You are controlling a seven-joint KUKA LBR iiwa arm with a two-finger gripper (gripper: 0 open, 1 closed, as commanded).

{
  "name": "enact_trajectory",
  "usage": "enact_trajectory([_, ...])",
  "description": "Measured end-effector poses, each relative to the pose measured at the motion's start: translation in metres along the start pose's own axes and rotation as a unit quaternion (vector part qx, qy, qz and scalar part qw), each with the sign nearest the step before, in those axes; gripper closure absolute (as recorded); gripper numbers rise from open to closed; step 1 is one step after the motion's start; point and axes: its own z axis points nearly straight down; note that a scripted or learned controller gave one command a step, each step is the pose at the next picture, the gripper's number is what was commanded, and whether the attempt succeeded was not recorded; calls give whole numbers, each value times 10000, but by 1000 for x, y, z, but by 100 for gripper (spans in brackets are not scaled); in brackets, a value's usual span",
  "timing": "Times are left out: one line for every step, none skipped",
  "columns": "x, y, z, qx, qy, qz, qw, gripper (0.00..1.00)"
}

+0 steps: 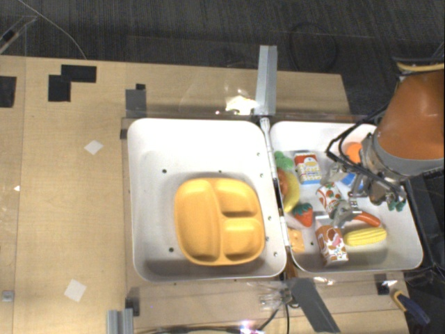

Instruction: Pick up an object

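**Camera view: arm low over the toy-filled right bin**

Camera view looks down on two shallow white bins side by side on a pale wooden bench. The left white bin holds a yellow plastic divided tray with three compartments, lying near its front right part. The right white bin carries a scatter of toy food: a green and yellow banana-like piece along its left wall, a small red and white carton just beside it, a red strawberry-like piece, a yellow corn cob near the front, and a printed box standing tilted beside the cob.

From the right, the grey arm with its orange band reaches over this bin. Its two-finger gripper hangs among the toys, just above the corn cob; whether it is released or clenched cannot be told, as cables and toys clutter the spot.
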Motion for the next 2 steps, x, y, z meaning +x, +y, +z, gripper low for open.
enact_trajectory([9, -18, 85, 5, -134, 648, 9978, 0])
enact_trajectory([8, -42, 91, -42, -199, 1121, 9935, 0])
